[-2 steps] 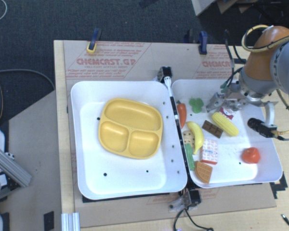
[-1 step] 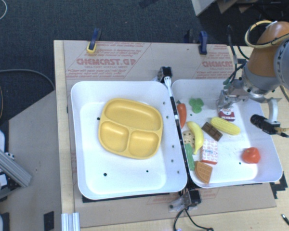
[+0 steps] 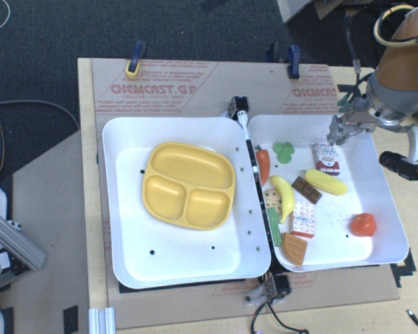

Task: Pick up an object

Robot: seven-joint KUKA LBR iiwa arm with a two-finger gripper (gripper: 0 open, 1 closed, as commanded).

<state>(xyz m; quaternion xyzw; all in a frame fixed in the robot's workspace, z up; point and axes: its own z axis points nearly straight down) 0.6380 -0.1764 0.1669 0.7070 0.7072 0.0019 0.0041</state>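
Note:
My gripper hangs over the far right part of the right bin, just above a red-and-white packet; nothing is visibly held. Below the packet lie a yellow corn cob and a brown chocolate bar. A banana, an orange carrot and a green piece lie toward the bin's left side. A red tomato sits near the right wall. A white-and-red carton, a toast slice and a green stick lie at the front.
The left bin holds a yellow three-compartment plate. A black divider rail runs between the bins. Clamps stand at the board's far edge. The arm's grey-and-orange body rises at the right.

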